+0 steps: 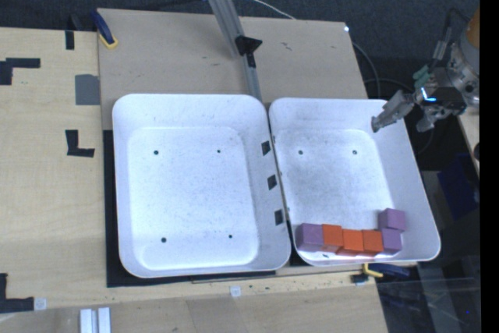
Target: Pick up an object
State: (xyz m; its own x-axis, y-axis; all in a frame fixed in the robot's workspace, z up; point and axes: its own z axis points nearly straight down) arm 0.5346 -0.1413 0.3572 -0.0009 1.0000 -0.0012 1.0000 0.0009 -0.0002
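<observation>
Several small blocks lie in a row along the near edge of the right bin (405, 168): a purple block (310, 235) at the left, orange blocks (352, 239) in the middle, and two purple blocks (392, 228) stacked at the right end. My gripper (405, 115) hangs over the far right rim of that bin, well away from the blocks. Its two fingers (387, 115) are spread apart with nothing between them.
The left bin (125, 168) sits beside the right one. A slanted metal pole (222, 0) rises behind the bins. A blue and yellow clamp (386, 271) lies at the near edge of the right bin, another (105, 30) at the board's far left corner.
</observation>
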